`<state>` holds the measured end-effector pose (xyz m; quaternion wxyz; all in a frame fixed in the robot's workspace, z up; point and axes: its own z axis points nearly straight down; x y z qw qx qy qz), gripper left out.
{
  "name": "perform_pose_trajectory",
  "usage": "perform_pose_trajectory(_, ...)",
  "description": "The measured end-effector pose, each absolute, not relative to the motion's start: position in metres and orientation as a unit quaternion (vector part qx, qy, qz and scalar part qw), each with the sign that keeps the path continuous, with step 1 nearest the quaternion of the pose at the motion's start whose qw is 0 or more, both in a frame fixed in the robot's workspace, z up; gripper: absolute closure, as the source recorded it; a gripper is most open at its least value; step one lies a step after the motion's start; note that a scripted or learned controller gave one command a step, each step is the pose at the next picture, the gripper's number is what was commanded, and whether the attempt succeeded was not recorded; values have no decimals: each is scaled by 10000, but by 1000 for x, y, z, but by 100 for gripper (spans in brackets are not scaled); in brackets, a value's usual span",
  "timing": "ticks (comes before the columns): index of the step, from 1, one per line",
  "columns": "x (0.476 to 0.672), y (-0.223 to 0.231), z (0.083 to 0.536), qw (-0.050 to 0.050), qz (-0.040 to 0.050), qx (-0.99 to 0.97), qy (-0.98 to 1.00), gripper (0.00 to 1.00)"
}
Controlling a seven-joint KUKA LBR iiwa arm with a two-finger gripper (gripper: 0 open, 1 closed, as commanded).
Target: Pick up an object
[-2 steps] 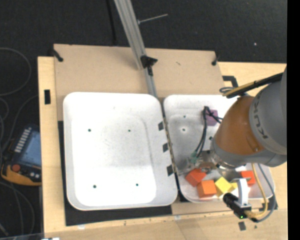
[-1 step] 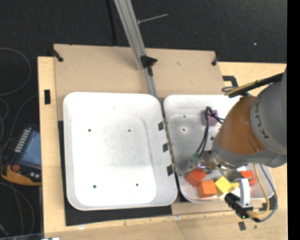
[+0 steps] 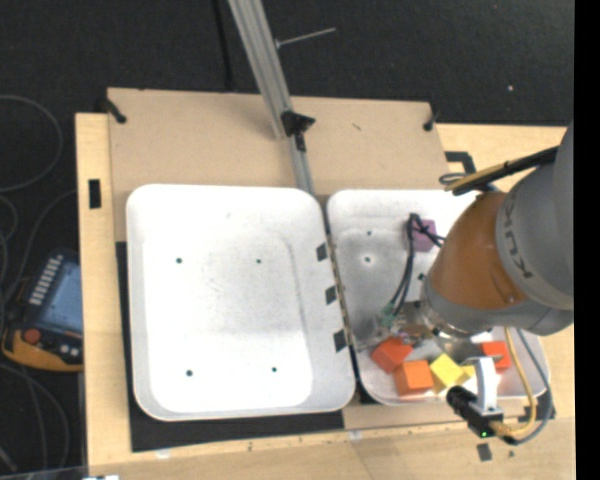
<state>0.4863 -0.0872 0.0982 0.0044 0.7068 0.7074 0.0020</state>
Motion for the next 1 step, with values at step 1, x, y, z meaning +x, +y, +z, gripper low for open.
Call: perform_pose_trajectory(1,486,-87,98,49,22,7090,7052,0)
